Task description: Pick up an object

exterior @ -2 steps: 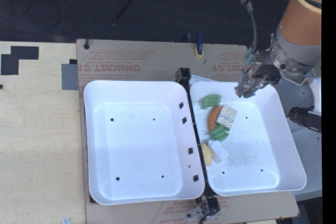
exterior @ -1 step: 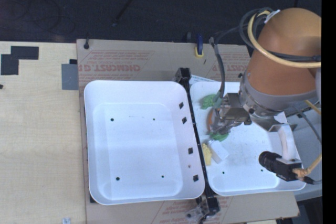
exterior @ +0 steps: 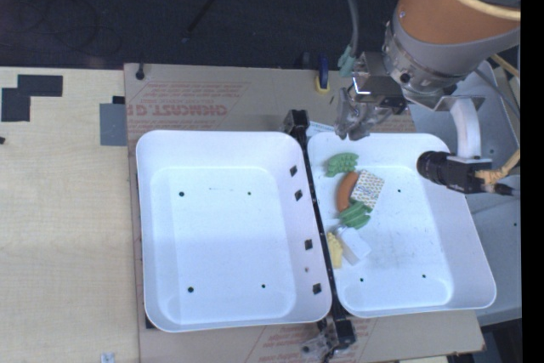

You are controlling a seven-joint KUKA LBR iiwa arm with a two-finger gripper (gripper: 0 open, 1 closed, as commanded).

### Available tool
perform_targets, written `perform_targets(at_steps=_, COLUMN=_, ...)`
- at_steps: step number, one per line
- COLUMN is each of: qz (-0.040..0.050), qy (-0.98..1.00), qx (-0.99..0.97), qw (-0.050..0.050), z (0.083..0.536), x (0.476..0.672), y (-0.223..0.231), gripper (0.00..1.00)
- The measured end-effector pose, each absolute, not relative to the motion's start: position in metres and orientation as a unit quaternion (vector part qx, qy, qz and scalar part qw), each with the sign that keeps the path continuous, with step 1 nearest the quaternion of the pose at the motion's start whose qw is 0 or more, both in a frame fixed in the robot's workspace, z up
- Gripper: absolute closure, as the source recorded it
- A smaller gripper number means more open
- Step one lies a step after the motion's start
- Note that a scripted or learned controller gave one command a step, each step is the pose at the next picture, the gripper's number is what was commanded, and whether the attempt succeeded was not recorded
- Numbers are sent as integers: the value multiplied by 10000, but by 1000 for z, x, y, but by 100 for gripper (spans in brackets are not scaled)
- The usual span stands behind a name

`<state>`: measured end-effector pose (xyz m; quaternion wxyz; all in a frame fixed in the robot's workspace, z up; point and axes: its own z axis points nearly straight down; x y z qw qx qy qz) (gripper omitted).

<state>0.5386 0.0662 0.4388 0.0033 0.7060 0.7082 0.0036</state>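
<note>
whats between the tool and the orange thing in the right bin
In the camera view, a green leafy piece lies between the tool and the orange object, near the right bin's far edge.

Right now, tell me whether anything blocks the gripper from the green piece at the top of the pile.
Nothing visible does. The gripper hangs over the right bin's far edge, with bare bin floor between it and the green piece.
</note>
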Motion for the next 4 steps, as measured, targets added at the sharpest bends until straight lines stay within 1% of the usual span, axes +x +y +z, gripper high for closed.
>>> perform_targets(at_steps=1, qz=-31, qy=7079, qx=7063, qw=-25, z=404, x=480, y=90, gripper=100)
perform_targets(at_steps=2, qz=4, qy=7084, qx=7058, qw=1, z=436, x=509, y=130, gripper=100)
perform_targets(at_steps=3, qz=-59, qy=7052, qx=7090, qw=-32, z=339, x=499, y=76, gripper=100)
perform_targets(at_steps=4, qz=3, qy=7069, qx=7073, qw=11, z=372, x=559, y=70, gripper=100)
